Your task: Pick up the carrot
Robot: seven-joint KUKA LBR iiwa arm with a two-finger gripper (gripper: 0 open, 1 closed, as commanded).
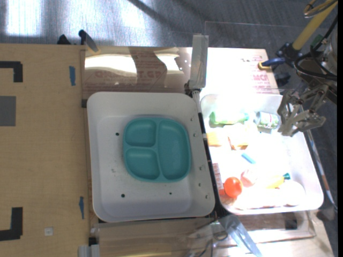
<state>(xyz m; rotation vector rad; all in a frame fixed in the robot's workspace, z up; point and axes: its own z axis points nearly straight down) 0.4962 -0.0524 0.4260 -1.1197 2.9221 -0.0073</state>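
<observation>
Several small toy foods lie in the right bin [313, 167]. I cannot pick out the carrot for certain. A small orange piece [239, 143] near the bin's middle looks most like it. A yellow-orange block [214, 138] lies to its left. My gripper [291, 121] hangs over the bin's far right side, up and to the right of the orange piece and well apart from it. It is open with nothing between its fingers. A small green-and-white item [267, 120] sits just left of the fingertips.
A long green item [228, 118], a round red-orange fruit [232, 186], a yellow piece [275, 182], a small blue bit [247, 158] and a pinkish piece [247, 176] share the right bin. The left bin [102, 143] holds a teal divided plate [157, 149]. Cardboard [37, 143] lies at left.
</observation>
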